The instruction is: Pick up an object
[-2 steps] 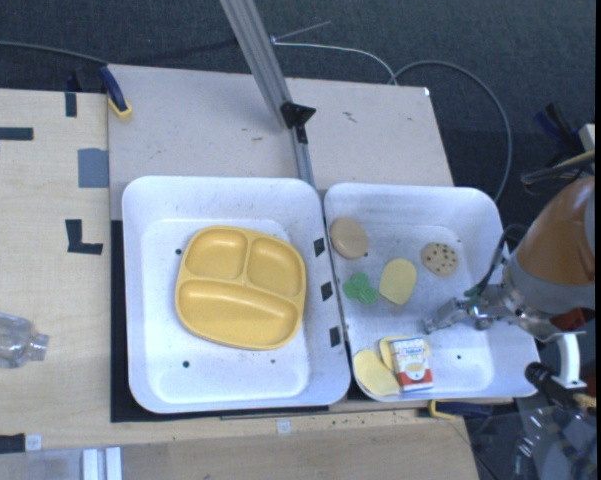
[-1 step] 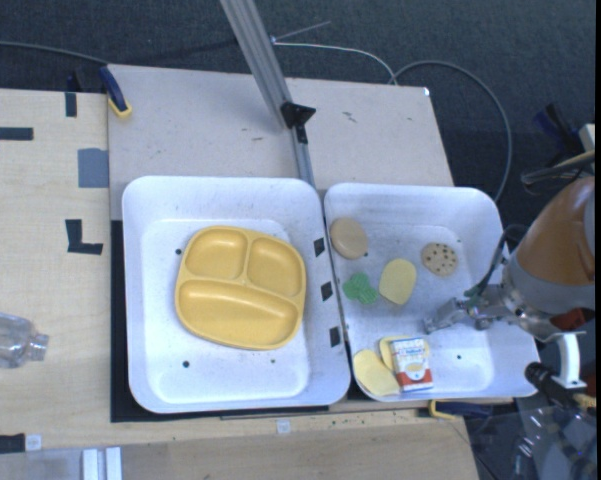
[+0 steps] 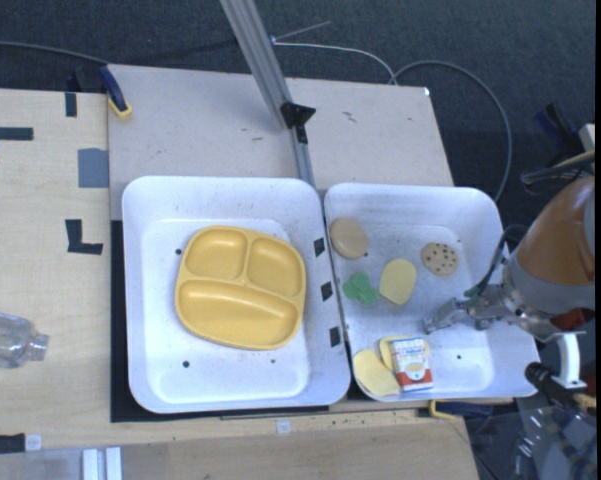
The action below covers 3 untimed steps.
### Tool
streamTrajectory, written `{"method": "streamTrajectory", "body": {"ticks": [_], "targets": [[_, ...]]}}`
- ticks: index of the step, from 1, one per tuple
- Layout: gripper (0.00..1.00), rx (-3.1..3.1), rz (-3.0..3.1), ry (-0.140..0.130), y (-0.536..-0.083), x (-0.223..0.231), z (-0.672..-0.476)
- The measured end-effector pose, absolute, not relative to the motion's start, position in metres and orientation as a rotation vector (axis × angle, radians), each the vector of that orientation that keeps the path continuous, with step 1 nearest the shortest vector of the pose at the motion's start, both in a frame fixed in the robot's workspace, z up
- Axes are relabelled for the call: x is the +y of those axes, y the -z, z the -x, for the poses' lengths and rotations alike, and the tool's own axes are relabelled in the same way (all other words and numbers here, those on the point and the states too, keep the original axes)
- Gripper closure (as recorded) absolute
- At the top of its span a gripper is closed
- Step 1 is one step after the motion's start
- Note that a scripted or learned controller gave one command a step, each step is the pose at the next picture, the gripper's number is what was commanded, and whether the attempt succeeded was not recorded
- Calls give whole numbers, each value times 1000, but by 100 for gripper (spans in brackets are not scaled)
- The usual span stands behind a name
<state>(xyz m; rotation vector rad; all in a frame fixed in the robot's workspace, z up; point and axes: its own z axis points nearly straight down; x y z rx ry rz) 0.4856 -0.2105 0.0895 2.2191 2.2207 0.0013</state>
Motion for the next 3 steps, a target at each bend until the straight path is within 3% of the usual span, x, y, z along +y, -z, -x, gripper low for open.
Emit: {"method": "streamTrajectory", "body": {"ticks": [2,3], "targets": [[0,2221,-2219,-2,-89,-211,-486],[0,2221,-2208,-7,-158,-209,-560]]}}
